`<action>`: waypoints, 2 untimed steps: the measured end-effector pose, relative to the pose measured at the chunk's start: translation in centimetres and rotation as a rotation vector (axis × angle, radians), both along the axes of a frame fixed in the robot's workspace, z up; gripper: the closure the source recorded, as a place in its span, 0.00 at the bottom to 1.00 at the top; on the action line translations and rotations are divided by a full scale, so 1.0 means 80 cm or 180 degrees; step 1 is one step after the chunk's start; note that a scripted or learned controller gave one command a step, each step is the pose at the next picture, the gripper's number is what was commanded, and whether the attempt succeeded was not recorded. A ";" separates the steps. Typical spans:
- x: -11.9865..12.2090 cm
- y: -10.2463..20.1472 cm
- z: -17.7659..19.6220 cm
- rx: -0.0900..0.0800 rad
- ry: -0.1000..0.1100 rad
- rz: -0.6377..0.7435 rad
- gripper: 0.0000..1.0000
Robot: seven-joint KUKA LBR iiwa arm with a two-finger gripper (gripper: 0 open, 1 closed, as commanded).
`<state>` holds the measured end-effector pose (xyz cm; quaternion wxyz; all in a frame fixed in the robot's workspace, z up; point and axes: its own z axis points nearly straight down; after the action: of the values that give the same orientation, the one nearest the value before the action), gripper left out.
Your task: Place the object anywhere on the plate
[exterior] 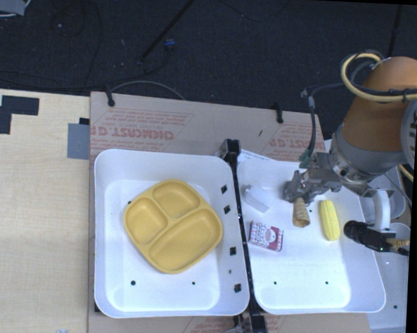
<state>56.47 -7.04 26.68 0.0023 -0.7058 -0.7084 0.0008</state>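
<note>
The grey arm [370, 147], orange at the wrist, reaches in from the view's right and holds its gripper [300, 189] low over the far half of the right-hand bin [313, 292]. From this angle it cannot be told whether the jaws are open or closed.

A short brown cork-like piece [301, 214] sits right at the jaws, on their near side. Its upper end meets the gripper's dark body, and whether it is gripped or simply lies on the bin floor cannot be told. A yellow corn cob [329, 219] lies just beside that piece, on the side of the jaws toward the arm, and the two are apart. A small pale block [256, 197] lies near the jaws on the opposite side. A red-and-white carton [266, 236] rests nearer the camera than the block, on that same side of the jaws and close to the bins' shared edge.

The yellow divided plate [173, 225] lies well apart from the jaws, across that edge, flat in the middle of the left-hand bin [98, 226]. All three of its compartments are bare.
</note>
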 end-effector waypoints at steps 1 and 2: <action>-0.007 0.061 -0.017 -0.0001 0.0003 0.0002 1.00; -0.034 0.114 -0.021 -0.0001 0.0006 0.0001 1.00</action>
<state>53.71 2.11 24.98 0.0028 -0.7057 -0.7085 0.0016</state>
